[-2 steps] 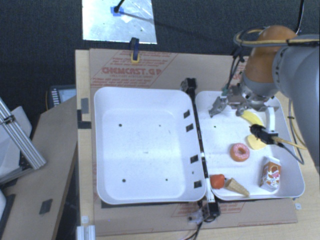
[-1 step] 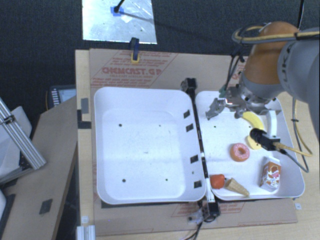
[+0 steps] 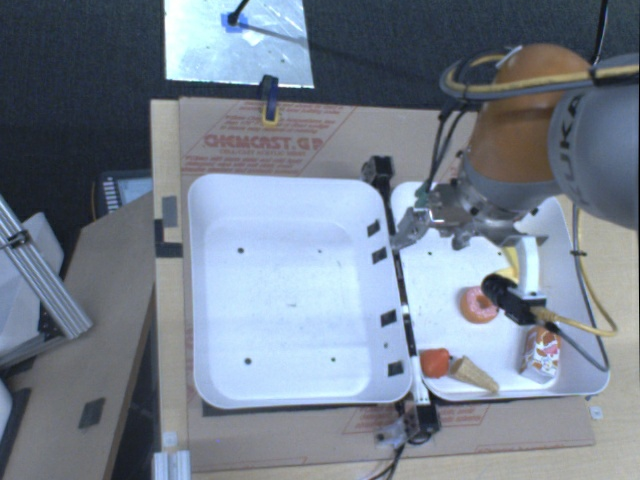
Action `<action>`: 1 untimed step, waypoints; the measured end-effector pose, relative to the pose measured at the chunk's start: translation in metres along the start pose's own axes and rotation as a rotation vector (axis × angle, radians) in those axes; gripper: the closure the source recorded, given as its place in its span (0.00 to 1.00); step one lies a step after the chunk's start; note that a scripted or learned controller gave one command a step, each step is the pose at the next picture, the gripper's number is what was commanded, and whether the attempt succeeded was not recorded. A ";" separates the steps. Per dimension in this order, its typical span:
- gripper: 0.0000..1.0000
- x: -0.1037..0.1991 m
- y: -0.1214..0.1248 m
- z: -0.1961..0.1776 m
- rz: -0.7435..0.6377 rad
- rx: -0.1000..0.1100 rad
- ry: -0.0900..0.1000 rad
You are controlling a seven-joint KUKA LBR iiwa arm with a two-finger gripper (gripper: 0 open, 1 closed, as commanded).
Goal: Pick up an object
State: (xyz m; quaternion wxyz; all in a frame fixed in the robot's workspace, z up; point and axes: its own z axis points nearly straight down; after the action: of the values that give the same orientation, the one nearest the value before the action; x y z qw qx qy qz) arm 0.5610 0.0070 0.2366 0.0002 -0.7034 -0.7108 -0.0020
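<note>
Gripper hanging over the right bin, near its far left corner, right by the divider; can't tell what it's doing. Donut sitting mid-bin, cone and a red thing along the near edge, small carton in the near right corner. Left bin alongside.

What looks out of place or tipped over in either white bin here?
Nothing is spilled or visibly damaged. In the right white bin, the small ice-cream cone toy lies on its side beside a red-orange piece; the pink frosted doughnut and small carton sit apart.
</note>
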 end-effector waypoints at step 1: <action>0.00 -0.024 0.086 0.010 0.005 -0.005 -0.005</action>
State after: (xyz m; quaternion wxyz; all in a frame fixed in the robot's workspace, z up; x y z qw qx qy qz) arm 0.6474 -0.0157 0.2269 -0.0033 -0.7051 -0.7091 -0.0023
